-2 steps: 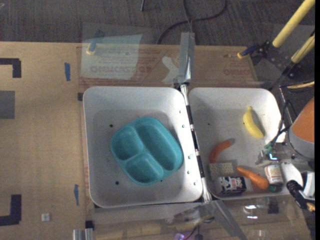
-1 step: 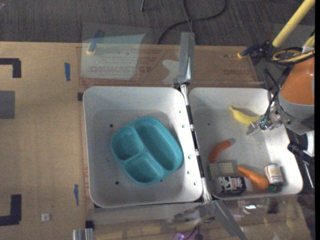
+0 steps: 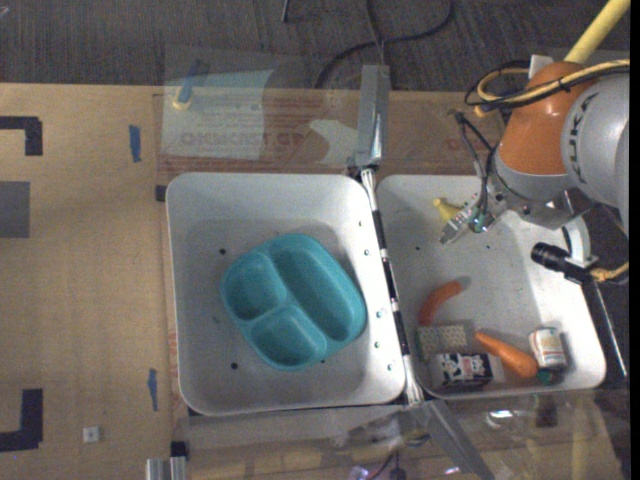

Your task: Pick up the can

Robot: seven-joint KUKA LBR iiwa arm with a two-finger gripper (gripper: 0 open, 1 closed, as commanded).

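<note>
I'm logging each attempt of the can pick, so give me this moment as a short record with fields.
left bin: teal divided plate
right bin: can, carrots, carton, sponge
can: near right corner, beside a carrot
second carrot: middle of bin
carton: black-and-white, near edge, sponge behind it
gripper: over far part of right bin, well apart from can
can grasped: no
</note>
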